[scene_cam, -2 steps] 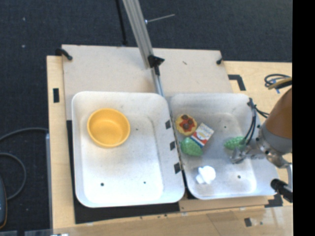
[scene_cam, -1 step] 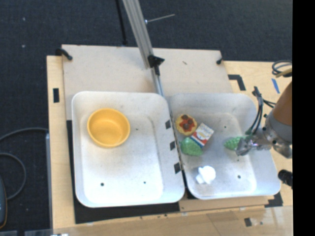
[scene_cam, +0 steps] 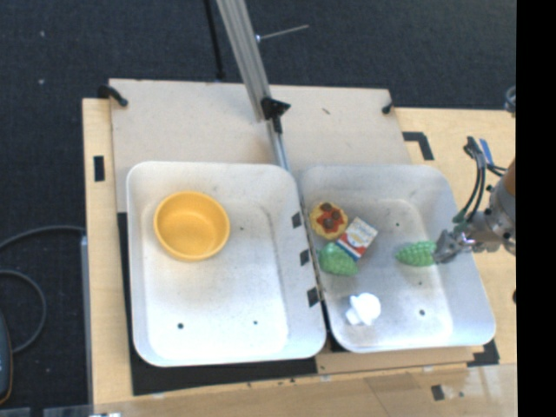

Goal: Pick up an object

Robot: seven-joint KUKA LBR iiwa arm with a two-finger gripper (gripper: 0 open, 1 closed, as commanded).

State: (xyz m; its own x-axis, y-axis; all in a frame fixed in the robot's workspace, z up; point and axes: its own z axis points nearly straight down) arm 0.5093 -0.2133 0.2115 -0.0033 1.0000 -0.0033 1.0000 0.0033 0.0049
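Reaching in low from the right, my gripper [scene_cam: 450, 246] sits at the end of the green knobbly toy [scene_cam: 417, 254] in the right bin [scene_cam: 434, 189], placed there, I judge, for a grab, though I cannot tell how wide it stands or whether it has hold. I count five loose things there: that toy, a green lump [scene_cam: 338, 260], a red-and-yellow piece [scene_cam: 329, 220], a small carton [scene_cam: 358, 237] and a white lump [scene_cam: 364, 308]. One yellow bowl [scene_cam: 192, 225] sits alone in the left bin [scene_cam: 261, 320], two bins in all.
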